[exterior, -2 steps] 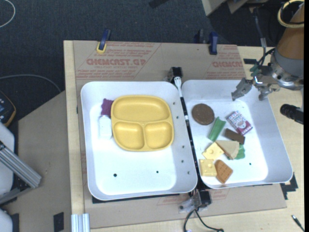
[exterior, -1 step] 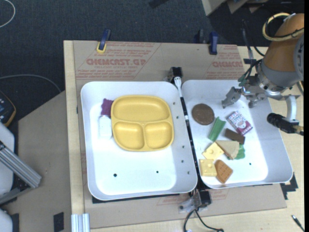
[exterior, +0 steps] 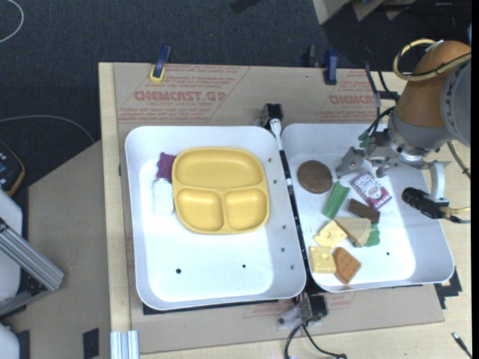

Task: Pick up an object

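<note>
Claw (exterior: 368, 163) sits low over the back of the right bin (exterior: 426, 264); you cannot tell from this angle how wide it stands or whether it grips anything. Just beside it lies a pink-and-white packet (exterior: 372, 189), then a brown disc (exterior: 314, 176), green bar (exterior: 336, 199) and yellow wedges (exterior: 329, 235). Left bin (exterior: 150, 268) holds a yellow divided tray (exterior: 221, 189)

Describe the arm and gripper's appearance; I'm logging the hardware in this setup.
The grey arm has a rounded orange band above the wrist, with a yellow cable looped over it. Below sits the pale metallic two-finger gripper, with dark cables alongside, over the shallow white right bin.
</note>
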Controlling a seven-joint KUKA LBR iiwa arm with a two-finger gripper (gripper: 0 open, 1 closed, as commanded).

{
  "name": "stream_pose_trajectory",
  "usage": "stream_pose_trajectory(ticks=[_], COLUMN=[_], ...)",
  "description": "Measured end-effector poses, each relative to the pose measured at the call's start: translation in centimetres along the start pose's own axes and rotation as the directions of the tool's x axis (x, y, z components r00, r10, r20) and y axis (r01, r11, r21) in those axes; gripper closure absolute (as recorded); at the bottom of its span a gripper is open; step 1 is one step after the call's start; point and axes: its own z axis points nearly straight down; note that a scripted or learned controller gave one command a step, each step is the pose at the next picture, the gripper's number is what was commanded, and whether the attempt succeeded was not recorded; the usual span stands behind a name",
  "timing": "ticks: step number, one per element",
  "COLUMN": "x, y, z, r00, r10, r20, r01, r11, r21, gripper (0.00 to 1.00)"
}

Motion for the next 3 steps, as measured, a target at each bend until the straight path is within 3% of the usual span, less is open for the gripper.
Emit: stream_pose_trajectory(ticks=[1, 2, 3], x=[0.0, 0.0, 0.8], y=[0.2, 0.1, 0.1], z=[1.7, 0.8, -3.9], r00=[1.000, 1.000, 1.000], r10=[-0.001, 0.000, -0.001], r20=[0.005, 0.004, 0.003], r01=[0.001, 0.000, 0.001], r11=[1.000, 1.000, 1.000], r21=[-0.011, -0.010, -0.011], gripper=[0.00, 1.00, 1.00])
